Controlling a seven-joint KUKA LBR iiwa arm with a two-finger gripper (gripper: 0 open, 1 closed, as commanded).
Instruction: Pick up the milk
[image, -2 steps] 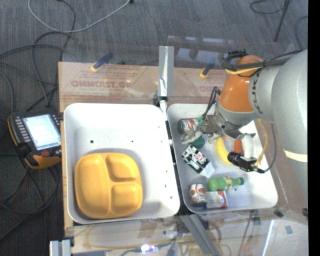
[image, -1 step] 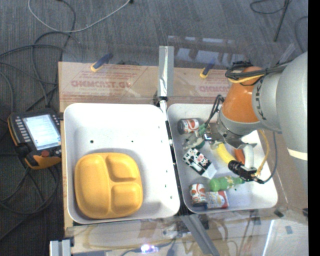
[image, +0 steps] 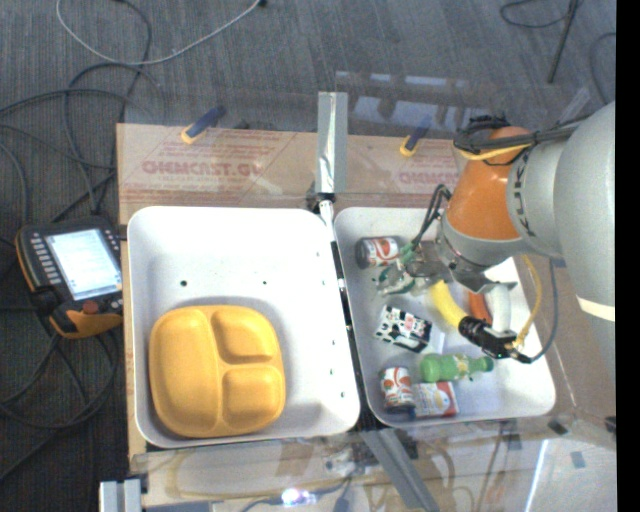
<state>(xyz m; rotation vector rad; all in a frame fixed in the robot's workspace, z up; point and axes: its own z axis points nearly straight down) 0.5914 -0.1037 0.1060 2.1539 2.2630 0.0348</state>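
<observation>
the black-and-white milk carton (image: 403, 327) lies on its side in the right bin (image: 540, 395). the pincer (image: 400, 275) hovers just above-left of it. whether it is apart or together, i cannot tell.

I saw the bench (image: 240, 165), a brown board with faded red lettering, carrying 2 white bins side by side. The left bin (image: 235, 235) held a yellow tray (image: 217, 370) with 3 compartments, lying in its near left part. The right bin (image: 535, 395) touched the left one along a shared edge. A metal post (image: 330, 145) stood at the bench's far side, in line with the gap between the bins. 2 yellow-and-blue clamps (image: 203, 123) gripped the far edge, 1 to each side of the post. A pendant (image: 72, 268) with a lit screen sat just off the bench's left end.
</observation>
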